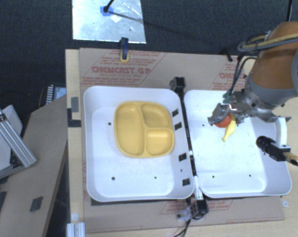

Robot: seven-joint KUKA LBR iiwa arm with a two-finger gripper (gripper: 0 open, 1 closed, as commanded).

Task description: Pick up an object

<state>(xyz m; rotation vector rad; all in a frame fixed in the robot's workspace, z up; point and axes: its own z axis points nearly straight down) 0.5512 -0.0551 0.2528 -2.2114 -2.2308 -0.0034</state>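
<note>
Arm: I see the grey arm with its orange band reaching in from the right, bent down over the right shallow white plastic bin (pixel 247 181).
Tool: my tool (pixel 223 116) sits low in the upper middle of that right bin; I cannot tell whether it is released or clenched, since its own body hides the tips.
Task things: a small red-orange rounded object (pixel 222 123) lies directly beneath the tool, touching or just under it. A small yellow banana-shaped toy (pixel 229 131) lies just beside the red one, on the side nearer the right bin's front edge, resting on the bin floor.
Left bin: the left shallow white plastic bin (pixel 99 177) adjoins the right bin and holds a yellow three-compartment plastic plate (pixel 143 129) near its middle.
Bench: brown cardboard sheet (pixel 154 65) under both bins.
</note>
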